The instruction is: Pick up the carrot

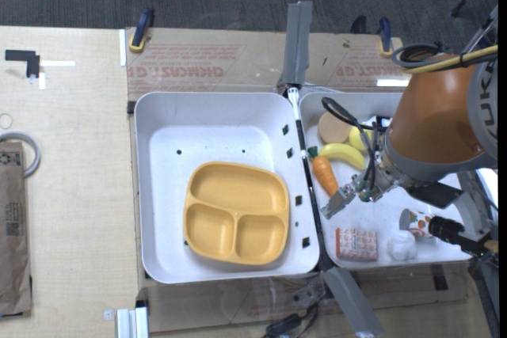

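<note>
Left bin: holds the yellow plate, three compartments, nothing on it; this plate is the reference for all that follows. Right of the plate, just over the wall between the bins and against the left side of the right bin, lies the carrot. It sits about level with the plate's far rim. Long axis runs far to near with a slight lean to the right, green top at the far end, narrow tip at the near end. Farther right of the plate, beside the carrot's top end, a banana; beyond that a round tan disc. Gripper hangs to the right of the plate at about the level of the plate's middle, so the carrot lies up and to the left of it, tip end nearest. Contact or a small gap at the tip: not resolvable. Open or closed: cannot tell; nothing seen held. The arm fills the bin's right half. Judgement: the grasp is not yet made; the tool needs a short shift left and farther back to straddle the body across its long axis, clear of the banana.
</note>
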Motion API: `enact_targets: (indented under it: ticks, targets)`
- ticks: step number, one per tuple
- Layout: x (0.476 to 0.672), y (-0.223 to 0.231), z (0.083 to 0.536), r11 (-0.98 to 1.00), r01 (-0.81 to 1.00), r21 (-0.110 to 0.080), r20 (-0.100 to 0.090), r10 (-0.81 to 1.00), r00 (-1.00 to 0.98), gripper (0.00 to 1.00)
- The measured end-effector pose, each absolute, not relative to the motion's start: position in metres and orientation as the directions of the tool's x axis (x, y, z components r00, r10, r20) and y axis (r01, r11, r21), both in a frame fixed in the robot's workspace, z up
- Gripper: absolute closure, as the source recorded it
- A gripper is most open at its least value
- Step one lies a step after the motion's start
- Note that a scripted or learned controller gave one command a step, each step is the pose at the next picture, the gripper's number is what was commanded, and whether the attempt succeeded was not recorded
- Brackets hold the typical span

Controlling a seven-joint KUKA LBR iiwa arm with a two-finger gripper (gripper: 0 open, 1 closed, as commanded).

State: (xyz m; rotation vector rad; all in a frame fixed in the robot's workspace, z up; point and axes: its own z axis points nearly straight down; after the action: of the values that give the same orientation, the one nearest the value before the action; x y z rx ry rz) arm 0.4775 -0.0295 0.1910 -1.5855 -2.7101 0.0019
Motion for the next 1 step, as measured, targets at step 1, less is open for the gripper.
enact_targets:
  ticks: [1]
  targets:
    - [0.4828,-0.1010,0.1294,0.521,0.854,-0.002,0.001,0.854,-0.521,0.00]
